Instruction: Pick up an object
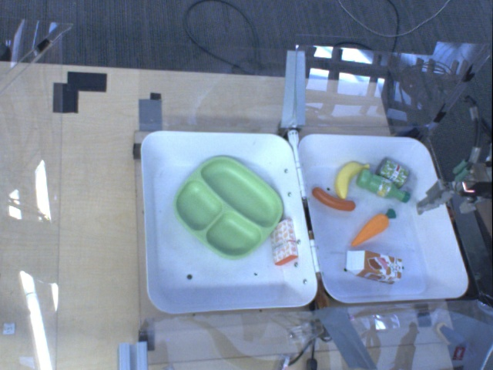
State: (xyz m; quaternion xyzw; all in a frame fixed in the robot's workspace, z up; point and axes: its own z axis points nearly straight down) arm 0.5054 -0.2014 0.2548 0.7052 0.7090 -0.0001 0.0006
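Note:
The right bin holds a yellow banana, a red sausage, a green bottle, a green can, an orange carrot and a brown-and-white carton. In the left bin a green divided plate lies with a small orange-and-white pack at its right side. My gripper is at the right bin's right rim, partly cut off by the view's edge, apart from every object. The bottle and can are the nearest things to it.
A metal divider post rises behind the seam between the bins. Clear plastic panels stand behind the right bin. Black cables run over the dark floor at the back.

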